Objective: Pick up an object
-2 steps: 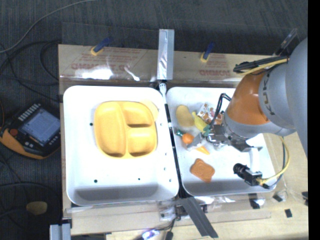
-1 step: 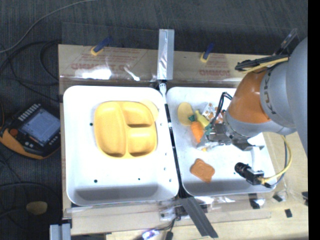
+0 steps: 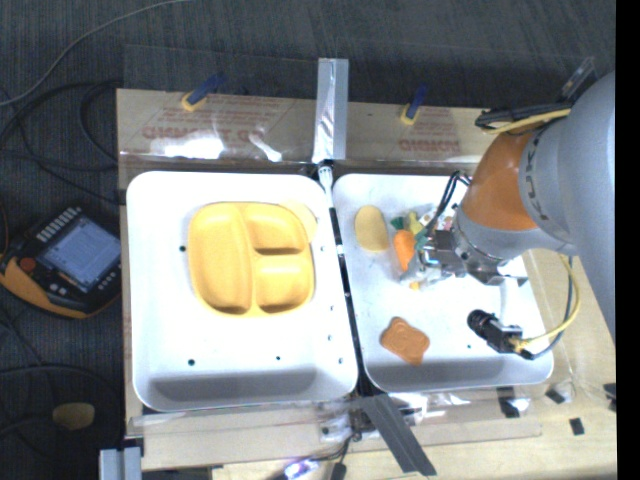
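Reaching into the right bin (image 3: 520, 363), the gripper (image 3: 432, 248) hovered low; whether its jaws were released or clenched I could not tell. Just left of them lay the carrot (image 3: 402, 251), the yellow piece (image 3: 371, 228) beyond. Centring squarely over the carrot before descending looked wisest.

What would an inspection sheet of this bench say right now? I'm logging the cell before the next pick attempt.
Surface: two white bins side by side, left bin and right bin.
Job's things: in the right bin, pale yellow piece, orange carrot-like piece, brown piece, small green bits.
Clutter: yellow divided tray in the left bin.
Grippers: gripper low over the right bin beside the carrot-like piece; holding nothing that can be seen.
Cables: yellow cable by the wrist; thin cable on the floor.
Surroundings: handheld pendant on dark carpet, left.
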Tool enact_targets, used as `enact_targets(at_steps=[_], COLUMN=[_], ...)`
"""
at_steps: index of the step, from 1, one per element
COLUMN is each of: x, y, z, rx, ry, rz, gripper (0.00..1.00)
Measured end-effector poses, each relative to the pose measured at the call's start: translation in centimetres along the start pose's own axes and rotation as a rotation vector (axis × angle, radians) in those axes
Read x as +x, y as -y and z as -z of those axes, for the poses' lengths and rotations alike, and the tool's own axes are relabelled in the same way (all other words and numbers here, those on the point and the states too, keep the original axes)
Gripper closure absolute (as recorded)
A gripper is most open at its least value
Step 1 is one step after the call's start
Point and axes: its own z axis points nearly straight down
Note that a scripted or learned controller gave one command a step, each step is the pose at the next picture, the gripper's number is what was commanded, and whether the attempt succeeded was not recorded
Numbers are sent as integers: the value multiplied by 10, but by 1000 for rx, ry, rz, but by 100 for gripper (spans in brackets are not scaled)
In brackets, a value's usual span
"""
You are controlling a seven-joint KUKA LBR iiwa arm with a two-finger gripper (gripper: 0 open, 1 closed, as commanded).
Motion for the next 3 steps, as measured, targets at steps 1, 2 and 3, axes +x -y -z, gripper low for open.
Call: enact_targets(at_steps=[1,2,3], x=[17,46,116], y=[13,6,-4], z=[246,226,189], rx=[-3,0,0], ry=[5,6,3], rz=[38,-35,80], gripper=[100,100,100])
